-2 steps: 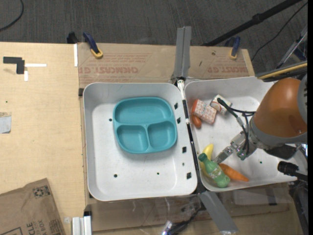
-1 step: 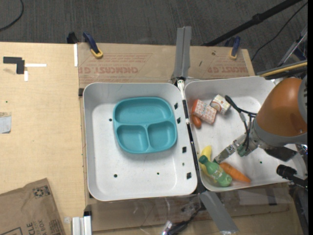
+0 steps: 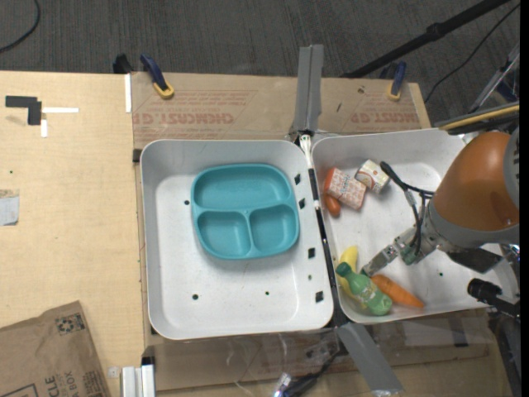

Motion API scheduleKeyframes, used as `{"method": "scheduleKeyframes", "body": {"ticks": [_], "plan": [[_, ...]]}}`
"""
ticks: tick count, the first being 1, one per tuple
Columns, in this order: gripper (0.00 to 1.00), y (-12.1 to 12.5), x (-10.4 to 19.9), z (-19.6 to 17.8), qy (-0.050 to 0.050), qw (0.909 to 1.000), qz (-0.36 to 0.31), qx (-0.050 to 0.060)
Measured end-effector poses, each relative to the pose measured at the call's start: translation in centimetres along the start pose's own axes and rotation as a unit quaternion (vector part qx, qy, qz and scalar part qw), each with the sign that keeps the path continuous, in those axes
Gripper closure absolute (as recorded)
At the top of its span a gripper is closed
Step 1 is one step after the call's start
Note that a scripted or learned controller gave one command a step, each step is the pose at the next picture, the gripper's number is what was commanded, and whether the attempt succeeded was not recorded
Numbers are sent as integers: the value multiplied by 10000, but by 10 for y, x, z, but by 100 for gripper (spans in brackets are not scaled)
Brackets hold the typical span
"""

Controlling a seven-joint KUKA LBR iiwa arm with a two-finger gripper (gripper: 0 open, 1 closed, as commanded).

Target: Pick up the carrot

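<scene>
The small orange carrot (image 3: 397,291) lies in the right shallow white plastic bin (image 3: 430,143), near its front wall, and the long axis runs from upper left to lower right. One end touches a green plastic bottle-shaped toy (image 3: 364,293), and a yellow banana-like piece (image 3: 349,258) is just beyond that.

The metal end effector (image 3: 387,260) of the grey arm with the orange band (image 3: 483,184) hangs just above and a little to the left of the carrot, close to its thicker end. It points down and to the left, so I judge the next move must bring it slightly to the right and toward the front wall, with the grip turned across the carrot's axis. Whether the two parts of the end effector are apart or together I cannot tell; nothing is seen between them.

The arm covers part of the right bin. Further back are a red-and-white carton (image 3: 345,188) and a small beige box (image 3: 373,175). The left bin holds a teal divided plate (image 3: 245,210).
</scene>
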State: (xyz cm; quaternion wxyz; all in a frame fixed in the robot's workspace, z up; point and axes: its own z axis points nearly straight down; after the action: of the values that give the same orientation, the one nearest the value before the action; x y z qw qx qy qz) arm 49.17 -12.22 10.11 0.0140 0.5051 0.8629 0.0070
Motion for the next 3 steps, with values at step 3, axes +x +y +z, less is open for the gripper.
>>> {"method": "scheduleKeyframes", "body": {"ticks": [3], "plan": [[100, 42, 26, -87, 64, 9873, 1578, 168]]}}
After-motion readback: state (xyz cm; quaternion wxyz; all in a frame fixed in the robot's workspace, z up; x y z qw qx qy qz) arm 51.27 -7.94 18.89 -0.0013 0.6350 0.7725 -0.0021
